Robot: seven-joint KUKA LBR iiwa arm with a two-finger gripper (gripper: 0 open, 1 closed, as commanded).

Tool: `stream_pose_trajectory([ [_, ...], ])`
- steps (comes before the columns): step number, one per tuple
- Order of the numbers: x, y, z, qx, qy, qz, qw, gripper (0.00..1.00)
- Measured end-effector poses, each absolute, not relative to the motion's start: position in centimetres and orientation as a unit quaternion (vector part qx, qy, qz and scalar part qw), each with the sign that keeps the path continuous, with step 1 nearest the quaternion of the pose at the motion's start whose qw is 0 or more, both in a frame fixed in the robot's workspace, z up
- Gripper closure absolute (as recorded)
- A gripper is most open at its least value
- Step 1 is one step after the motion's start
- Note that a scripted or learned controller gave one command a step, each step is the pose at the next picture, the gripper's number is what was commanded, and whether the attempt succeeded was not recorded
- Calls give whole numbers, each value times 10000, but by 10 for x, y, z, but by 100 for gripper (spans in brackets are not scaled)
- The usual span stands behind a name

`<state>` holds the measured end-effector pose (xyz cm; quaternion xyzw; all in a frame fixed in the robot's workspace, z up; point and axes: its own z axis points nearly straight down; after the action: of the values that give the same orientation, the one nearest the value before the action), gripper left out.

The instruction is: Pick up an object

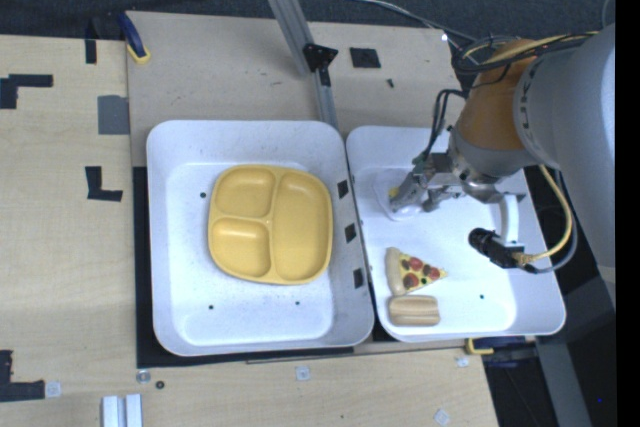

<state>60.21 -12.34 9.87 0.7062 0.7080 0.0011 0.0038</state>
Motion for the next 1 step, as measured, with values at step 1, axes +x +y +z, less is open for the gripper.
stream_pose_trajectory([
  [1,599,-132,153,7069,7073,6,10,100],
])
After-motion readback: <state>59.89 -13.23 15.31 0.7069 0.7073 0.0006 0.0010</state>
